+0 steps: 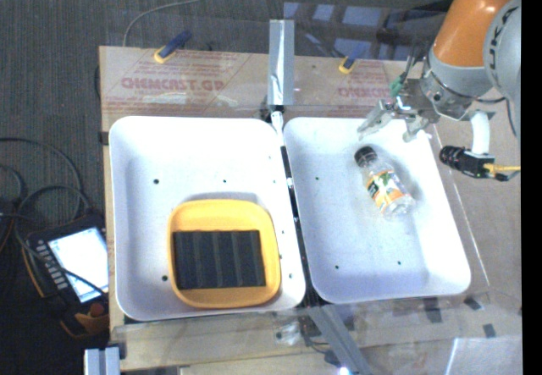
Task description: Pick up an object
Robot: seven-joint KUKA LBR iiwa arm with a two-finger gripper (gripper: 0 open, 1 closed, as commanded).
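Arm reaches in from right; tool (392, 121) spread open, empty, above right bin (440, 272) far edge, near bottle (385, 183).

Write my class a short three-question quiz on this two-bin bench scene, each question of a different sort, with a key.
1. True or false: the clear plastic bottle with a black cap lies in the left white bin.
2. Which bin holds the yellow tray with dark slats? A left, B right.
3. Fill in: the end effector hovers above the right white bin's ____ edge.

Key: 1 false; 2 A; 3 far.
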